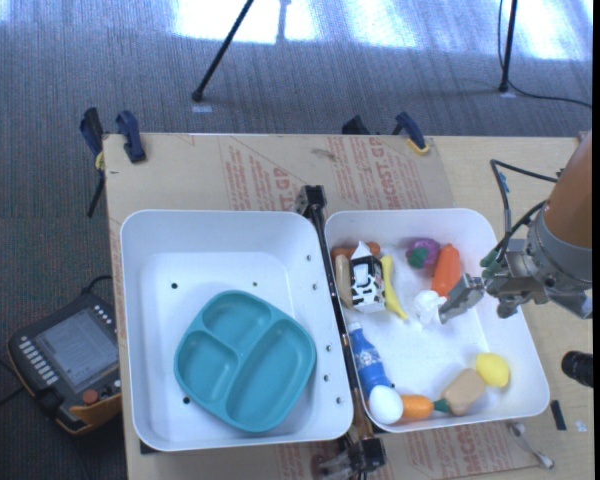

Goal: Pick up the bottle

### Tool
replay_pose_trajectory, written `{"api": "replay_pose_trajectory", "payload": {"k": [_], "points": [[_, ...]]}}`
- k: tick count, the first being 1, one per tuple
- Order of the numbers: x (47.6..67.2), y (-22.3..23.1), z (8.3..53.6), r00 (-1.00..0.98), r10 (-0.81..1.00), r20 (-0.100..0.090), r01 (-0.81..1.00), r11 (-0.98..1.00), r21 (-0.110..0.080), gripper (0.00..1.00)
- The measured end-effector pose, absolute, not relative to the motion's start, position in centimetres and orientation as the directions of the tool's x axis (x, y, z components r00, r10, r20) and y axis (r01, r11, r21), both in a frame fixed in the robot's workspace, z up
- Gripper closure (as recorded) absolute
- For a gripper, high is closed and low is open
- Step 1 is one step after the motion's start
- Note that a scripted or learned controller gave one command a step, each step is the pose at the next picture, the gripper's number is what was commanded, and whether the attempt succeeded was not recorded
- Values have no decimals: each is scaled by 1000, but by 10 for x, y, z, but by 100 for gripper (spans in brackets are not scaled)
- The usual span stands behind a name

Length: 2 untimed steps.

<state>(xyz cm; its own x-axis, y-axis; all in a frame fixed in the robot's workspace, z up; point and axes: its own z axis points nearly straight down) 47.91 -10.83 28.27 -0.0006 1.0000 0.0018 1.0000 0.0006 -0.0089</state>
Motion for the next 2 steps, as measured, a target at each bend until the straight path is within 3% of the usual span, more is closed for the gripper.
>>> {"api": "replay_pose_trajectory", "payload": {"k": [1,2], "points": [[525,-83,97,230,973,0,973,-230,-13,0],[524,-83,104,234,972,1,972,-234,-19,100]]}}
